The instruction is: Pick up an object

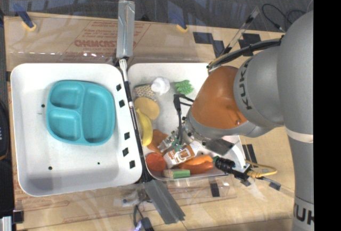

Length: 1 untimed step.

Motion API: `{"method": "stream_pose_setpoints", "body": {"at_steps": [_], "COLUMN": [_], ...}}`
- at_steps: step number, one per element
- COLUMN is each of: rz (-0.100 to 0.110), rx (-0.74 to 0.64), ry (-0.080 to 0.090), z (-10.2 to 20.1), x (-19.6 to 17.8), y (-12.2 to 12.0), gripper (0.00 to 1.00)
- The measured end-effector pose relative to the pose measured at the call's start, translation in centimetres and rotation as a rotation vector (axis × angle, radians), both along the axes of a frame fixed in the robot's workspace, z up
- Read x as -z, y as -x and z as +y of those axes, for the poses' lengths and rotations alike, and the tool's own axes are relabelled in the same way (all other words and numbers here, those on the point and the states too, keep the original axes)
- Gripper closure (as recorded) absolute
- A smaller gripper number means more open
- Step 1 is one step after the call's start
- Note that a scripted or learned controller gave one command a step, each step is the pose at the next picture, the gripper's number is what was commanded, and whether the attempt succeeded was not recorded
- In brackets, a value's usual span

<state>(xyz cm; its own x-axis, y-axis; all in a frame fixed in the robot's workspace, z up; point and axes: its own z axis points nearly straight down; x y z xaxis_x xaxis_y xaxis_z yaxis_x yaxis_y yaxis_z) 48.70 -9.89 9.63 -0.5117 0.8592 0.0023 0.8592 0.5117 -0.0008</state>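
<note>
A: Gripper (178, 145) position?

B: Low in the right bin (197, 73), near its front end, hanging under the orange band (216, 99) of the arm (277, 81). It sits over a cluster of objects. Whether it grips anything I cannot tell; the wrist hides the tip.

A: What lies under it?

B: A small white and orange box (178, 156), just beside an orange carrot-like piece (200, 162). A red round thing (155, 161) sits to the left of them, and a green stick (180, 174) lies along the near wall.

A: Further out?

B: A yellow banana (145, 126) runs along the left wall of the bin, with a tan round piece (147, 107) at its far end. Beyond that, a white ball (160, 85) and a green leafy bit (183, 87) near the far wall.

A: Left bin (32, 134)?

B: A teal divided plate (81, 112), three compartments, lying flat, well apart from the arm.
</note>
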Motion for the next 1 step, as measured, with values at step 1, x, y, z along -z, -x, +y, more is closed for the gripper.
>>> {"method": "stream_pose_setpoints", "body": {"at_steps": [1], "rz": [-0.007], "rx": [0.027], "ry": [0.002], "z": [-0.05], "x": [0.22], "y": [-5.1], "gripper": [0.0]}}
